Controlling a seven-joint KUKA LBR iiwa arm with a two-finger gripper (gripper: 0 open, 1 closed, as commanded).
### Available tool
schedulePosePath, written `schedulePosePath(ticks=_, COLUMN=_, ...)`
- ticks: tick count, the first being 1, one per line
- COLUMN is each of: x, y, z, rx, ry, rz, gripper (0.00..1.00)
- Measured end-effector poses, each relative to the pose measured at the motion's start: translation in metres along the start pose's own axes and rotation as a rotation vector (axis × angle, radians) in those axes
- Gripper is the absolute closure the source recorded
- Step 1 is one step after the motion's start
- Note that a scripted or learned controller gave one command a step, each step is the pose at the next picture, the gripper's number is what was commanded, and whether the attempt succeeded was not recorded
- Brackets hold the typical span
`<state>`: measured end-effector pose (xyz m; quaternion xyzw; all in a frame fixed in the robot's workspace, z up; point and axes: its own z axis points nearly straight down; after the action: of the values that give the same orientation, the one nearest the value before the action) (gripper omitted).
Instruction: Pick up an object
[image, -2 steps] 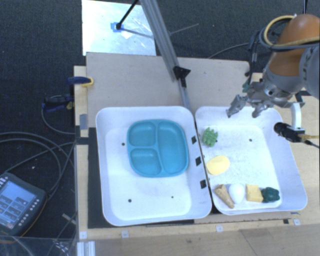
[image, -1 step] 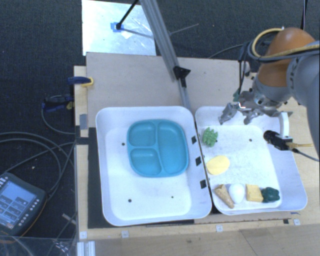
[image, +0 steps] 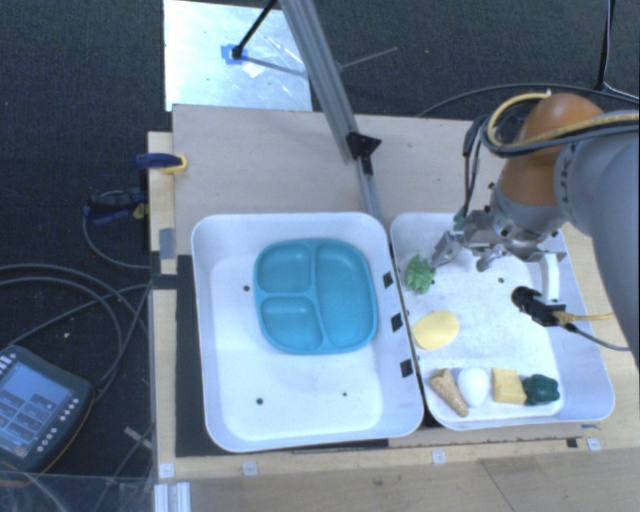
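Arm's gripper (image: 462, 250), jaws spread and holding nothing, hovers in right bin (image: 590, 400) beside toy broccoli (image: 418, 273): likely light, bumpy, best pinched across crown.

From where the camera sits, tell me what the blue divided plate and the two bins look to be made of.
Blue divided plate: likely moulded plastic, uniform colour, soft sheen, rounded compartment ridges.
Left bin and right bin: apparently white plastic or coated sheet, smooth, rounded corners and rim; the look leaves it open.
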<state>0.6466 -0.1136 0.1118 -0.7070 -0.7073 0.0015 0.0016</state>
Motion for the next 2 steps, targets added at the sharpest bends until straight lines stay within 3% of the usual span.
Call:
schedulePosePath(ticks=1, x=0.0, y=0.003, z=-0.015, rx=-0.009, ry=0.0, rz=0.0, gripper=1.0)
schedulePosePath(ticks=2, x=0.008, y=0.009, z=-0.065, rx=-0.011, ry=0.0, rz=-0.007, gripper=1.0)
